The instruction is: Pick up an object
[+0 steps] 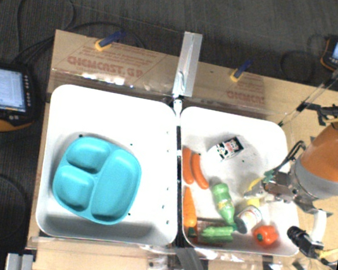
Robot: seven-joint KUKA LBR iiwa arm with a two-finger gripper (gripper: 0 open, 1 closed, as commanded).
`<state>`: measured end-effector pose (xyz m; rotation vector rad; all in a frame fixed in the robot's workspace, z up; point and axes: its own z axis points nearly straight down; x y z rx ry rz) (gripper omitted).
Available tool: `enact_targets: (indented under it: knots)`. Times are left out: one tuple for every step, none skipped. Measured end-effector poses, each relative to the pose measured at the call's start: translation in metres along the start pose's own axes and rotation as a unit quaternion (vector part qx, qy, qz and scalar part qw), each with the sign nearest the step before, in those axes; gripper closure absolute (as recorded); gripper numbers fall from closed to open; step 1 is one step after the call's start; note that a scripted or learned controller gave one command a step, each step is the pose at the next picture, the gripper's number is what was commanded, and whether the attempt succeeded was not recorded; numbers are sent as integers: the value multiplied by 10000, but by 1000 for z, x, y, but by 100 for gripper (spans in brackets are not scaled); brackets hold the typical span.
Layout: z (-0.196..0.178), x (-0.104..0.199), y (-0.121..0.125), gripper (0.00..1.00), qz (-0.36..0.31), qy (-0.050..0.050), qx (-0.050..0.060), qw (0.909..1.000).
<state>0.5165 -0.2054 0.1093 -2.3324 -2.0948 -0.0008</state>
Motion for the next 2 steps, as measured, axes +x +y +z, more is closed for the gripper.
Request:
enact_targets:
  knots:
    - [-97, 89, 26, 100, -625, -24, -9, 9980]
    - [-72, 123, -2, 100, -226, -30, 5, 9997]
